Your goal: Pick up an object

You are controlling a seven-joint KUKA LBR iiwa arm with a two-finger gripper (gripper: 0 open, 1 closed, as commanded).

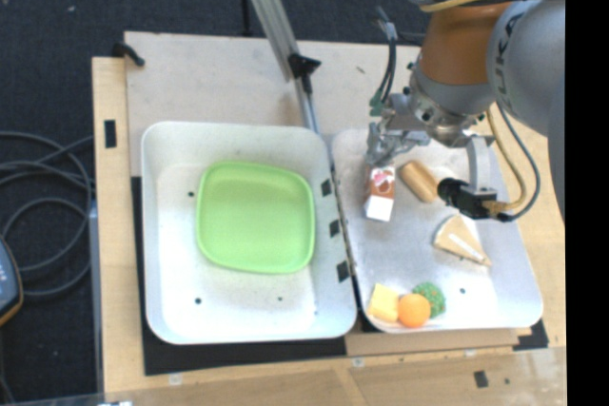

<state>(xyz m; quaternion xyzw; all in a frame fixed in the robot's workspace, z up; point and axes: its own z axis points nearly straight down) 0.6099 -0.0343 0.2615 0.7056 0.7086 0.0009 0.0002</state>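
My gripper (383,147) hangs over the back left part of the right bin (504,290), just above a small red and white carton (381,191). A tan bread roll (418,181) lies beside the carton to the right. Further right rests a pale wedge-shaped piece (461,240). Along the bin's front edge sit a yellow block (383,303), an orange ball (413,310) and a green broccoli piece (433,298). The fingers are too small and dark to read.
The left bin (171,299) holds a light green square plate (255,216). A slanted metal rail (271,14) reaches down from the top to the gap between the bins. Cables loop off the bench at far left.
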